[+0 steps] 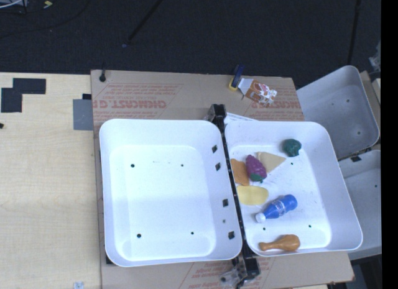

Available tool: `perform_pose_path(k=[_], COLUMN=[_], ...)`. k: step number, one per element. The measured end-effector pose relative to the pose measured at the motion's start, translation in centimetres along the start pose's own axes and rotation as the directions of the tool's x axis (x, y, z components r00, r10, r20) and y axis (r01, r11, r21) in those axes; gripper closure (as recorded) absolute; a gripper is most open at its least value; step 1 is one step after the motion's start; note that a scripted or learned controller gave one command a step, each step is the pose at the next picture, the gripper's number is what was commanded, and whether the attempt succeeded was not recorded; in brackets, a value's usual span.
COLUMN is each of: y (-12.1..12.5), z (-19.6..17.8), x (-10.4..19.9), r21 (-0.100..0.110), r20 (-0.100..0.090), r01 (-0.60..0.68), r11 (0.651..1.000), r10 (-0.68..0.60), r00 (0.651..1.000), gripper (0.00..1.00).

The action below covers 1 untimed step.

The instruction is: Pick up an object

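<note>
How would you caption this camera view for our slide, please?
Two white bins on a bench: the right one holds a blue bottle, green toy, purple toy and drumstick.

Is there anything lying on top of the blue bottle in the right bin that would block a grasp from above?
Nothing visible lies on the blue bottle. It rests on its side on the floor of the right bin, apart from the yellow piece up-left of it and the tan drumstick below. Its top is open to a descent from above.

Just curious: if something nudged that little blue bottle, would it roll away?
Probably. The blue bottle lies on its side and looks round, so a sideways nudge would likely roll it. It looks small, so probably light. The bin wall should stop it.
</note>
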State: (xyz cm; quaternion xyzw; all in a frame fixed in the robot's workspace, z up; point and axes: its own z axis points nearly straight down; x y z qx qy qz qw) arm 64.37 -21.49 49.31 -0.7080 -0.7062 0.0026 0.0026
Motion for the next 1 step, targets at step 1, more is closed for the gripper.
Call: perform_pose_path(k=[1], y=[-0.02], z=[-3.09], x=[0.42], r21=[-0.008], r20=[0.001], r01=[0.003], r11=[1.0], r10=[-0.003], r00=[1.0], gripper=[1.0])
